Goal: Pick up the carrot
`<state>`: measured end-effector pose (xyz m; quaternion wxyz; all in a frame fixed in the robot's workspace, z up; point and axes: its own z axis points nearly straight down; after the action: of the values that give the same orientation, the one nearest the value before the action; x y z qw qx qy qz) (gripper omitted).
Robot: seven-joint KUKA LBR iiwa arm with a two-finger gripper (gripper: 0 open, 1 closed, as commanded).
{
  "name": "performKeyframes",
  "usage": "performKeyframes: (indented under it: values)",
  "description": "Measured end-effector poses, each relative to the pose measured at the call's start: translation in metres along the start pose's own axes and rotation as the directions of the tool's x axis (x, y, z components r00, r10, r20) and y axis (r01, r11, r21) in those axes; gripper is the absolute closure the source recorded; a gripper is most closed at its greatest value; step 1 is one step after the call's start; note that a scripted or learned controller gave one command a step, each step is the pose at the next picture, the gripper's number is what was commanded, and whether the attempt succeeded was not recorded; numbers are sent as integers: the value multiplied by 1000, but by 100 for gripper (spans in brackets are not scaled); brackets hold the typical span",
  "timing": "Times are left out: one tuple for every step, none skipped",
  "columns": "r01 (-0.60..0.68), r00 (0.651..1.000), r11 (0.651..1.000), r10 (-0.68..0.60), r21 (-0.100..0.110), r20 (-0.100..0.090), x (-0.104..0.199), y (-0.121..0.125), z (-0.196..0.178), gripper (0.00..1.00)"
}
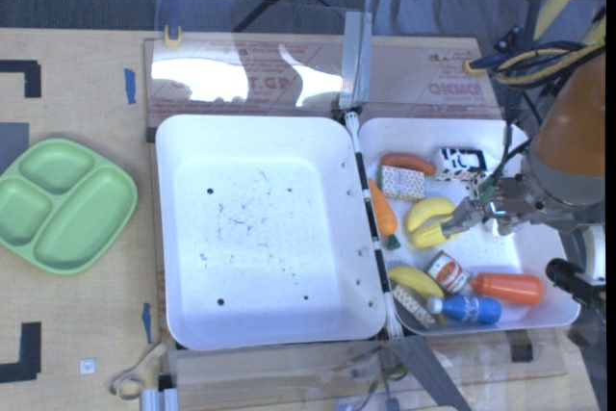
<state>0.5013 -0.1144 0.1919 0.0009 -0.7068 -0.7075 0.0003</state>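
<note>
Two white bins sit side by side at frame center. The left bin (pixel 255 226) has only faint blue scribble marks and a few dark dots on its floor. The right bin (pixel 515 257) is full of toy food.

The carrot (pixel 384 213) lies along the far left wall of the right bin, just right of the divider between the bins, orange body running top to bottom, green stub at its lower end. It's resting on the bin floor, apart from the gripper.

The arm comes in from the right edge, orange band at upper right. The gripper (pixel 460 220) sits mid-right of the frame, pointing left, its tip touching or just over the upper banana (pixel 426 217). The claw looks narrow, but whether it is spread or pinched I cannot tell; the tips blur into the banana.

Other stuff in the right bin: a sausage (pixel 408 164) at the top, a speckled block (pixel 402 182) just under it, and a black-and-white carton (pixel 462 159) to its right. A second banana (pixel 416 280) is at lower left, with a small can (pixel 448 272) beside it. A blue bottle (pixel 471 309) lies along the bottom, and an orange bottle (pixel 507 285) just above it to the right.

A green divided plate (pixel 64 204) sits on the wooden bench at frame left, well apart from the bins. Clear plastic panels stand behind the bins.
</note>
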Motion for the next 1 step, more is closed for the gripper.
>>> performKeyframes:
  values:
    - [40, 999, 999, -40, -3, 0, 23, -22, 102, 0]
